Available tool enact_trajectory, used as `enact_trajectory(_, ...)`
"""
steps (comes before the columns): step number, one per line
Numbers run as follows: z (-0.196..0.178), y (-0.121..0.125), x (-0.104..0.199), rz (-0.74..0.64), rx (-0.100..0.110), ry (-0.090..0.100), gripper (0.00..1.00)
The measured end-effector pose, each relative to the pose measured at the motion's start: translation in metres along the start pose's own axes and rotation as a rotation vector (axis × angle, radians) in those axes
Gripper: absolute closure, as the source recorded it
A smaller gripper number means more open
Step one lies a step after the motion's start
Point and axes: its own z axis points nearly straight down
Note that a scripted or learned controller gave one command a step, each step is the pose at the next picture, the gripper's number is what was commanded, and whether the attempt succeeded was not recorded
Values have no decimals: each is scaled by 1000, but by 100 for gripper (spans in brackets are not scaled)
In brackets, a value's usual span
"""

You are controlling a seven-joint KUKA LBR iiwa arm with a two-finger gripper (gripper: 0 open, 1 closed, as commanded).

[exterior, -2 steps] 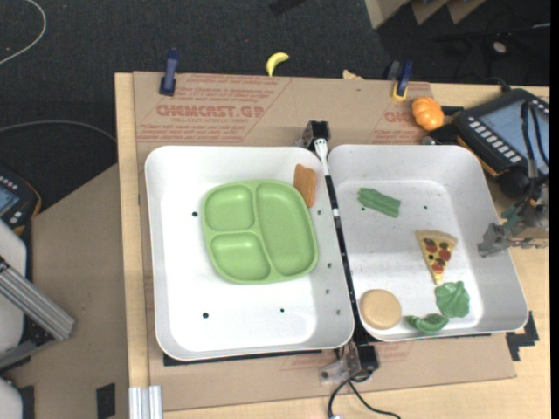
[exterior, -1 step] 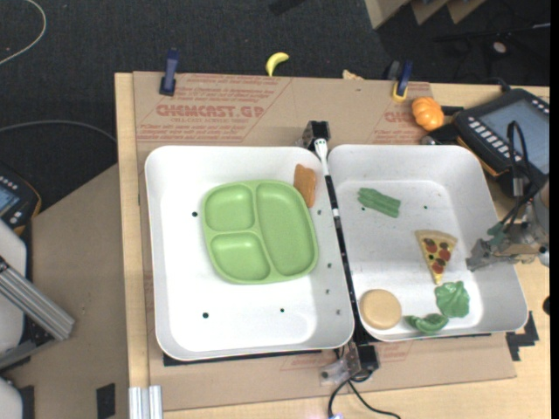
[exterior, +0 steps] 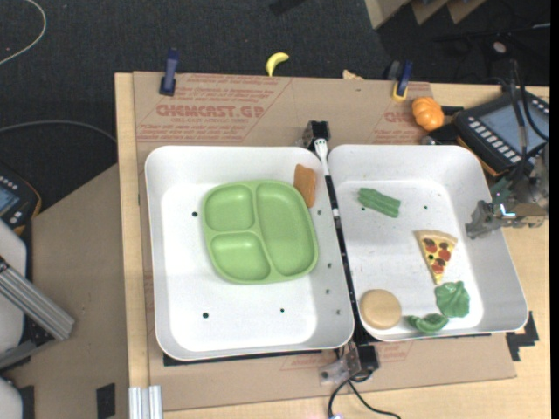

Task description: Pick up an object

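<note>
The right bin (exterior: 410, 168) holds a green bean pod (exterior: 378, 202), a pizza slice (exterior: 436, 253), a green leafy piece (exterior: 452, 298), a round tan bun (exterior: 381, 308) and a small green curl (exterior: 426, 323). A green divided plate (exterior: 259, 231) lies in the left bin (exterior: 175, 278), with a brown bread-like piece (exterior: 305, 183) at its upper right. My gripper (exterior: 483, 219) is low at the right bin's right rim, to the right of the pizza slice and apart from it. Nothing shows in its grasp.
Blue clamps (exterior: 169, 72) (exterior: 402, 78) pin the cardboard sheet at the back. A yellow banana toy (exterior: 276, 62) and an orange toy (exterior: 427, 112) lie outside the bins. A dark keypad device (exterior: 502, 133) with cables sits at the back right.
</note>
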Motion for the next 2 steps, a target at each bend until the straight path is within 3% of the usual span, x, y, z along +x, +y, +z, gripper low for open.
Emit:
enact_trajectory(1, 2, 0, 87, -2, 10, 5, 100)
enact_trajectory(2, -39, 1, 156, -2, 3, 3, 100)
